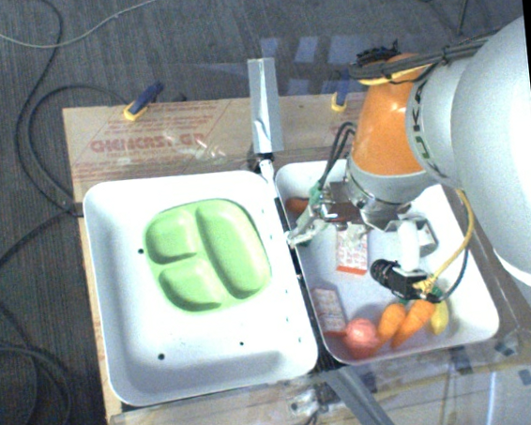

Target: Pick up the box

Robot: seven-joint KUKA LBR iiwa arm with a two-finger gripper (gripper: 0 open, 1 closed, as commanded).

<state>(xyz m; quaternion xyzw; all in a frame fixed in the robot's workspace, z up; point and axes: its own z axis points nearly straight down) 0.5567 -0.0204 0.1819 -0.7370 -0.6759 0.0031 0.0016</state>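
gripper (346,215) (open or shut, cannot tell) sits over the box (351,250).

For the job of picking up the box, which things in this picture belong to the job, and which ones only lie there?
Belongs to the job:
- box, in the right bin
- gripper, above that bin, close over the box

Only lying there:
- green divided plate in the left bin
- small packet
- pink ball
- two carrots
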